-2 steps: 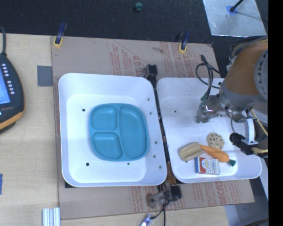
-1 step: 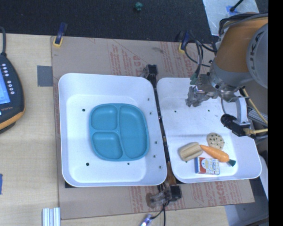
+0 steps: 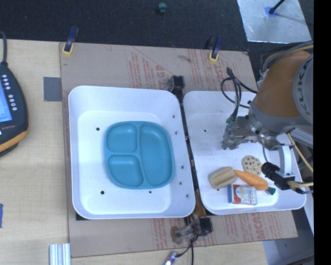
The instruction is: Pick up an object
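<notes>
Bench-top, your right bin (image 3: pixel 207 115) gathers the carrot (image 3: pixel 251 179) and tan block (image 3: pixel 222 176) for picking. Your gripper (image 3: pixel 231 139) hangs near them; whether it's open, you cannot tell.

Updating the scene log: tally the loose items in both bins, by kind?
Blue three-compartment plastic plate: 1
Tan bread-like block: 1
Orange carrot-shaped toy: 1
Round beige dotted cracker: 1
Small white-and-red carton: 1
Total: 5

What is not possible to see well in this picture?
All in the camera view:
Box: print too small to read.
Right bin: right rim hidden by the arm.
Control pad: cut by the left edge.
End effector: dark and blurred.
</notes>
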You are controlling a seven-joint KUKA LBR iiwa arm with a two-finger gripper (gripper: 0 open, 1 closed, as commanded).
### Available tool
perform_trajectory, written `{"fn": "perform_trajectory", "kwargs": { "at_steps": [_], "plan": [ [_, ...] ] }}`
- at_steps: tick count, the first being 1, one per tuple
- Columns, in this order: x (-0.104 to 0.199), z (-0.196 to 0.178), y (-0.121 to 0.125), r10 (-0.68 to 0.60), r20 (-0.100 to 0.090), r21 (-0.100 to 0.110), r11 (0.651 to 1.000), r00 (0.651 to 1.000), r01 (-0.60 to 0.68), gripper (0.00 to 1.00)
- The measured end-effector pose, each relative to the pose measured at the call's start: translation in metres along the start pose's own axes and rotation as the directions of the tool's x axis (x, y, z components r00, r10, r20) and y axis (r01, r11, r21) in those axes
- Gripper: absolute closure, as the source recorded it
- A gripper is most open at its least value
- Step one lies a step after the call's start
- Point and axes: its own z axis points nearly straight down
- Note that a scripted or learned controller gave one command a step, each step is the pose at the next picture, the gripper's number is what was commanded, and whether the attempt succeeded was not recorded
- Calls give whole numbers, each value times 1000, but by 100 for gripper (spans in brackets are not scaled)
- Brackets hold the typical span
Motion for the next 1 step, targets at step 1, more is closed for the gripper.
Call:
{"fn": "perform_trajectory", "kwargs": {
  "at_steps": [1],
  "plan": [
    [0, 0, 0, 0, 0, -1, 1000, 1000, 0, 0]
  ]
}}
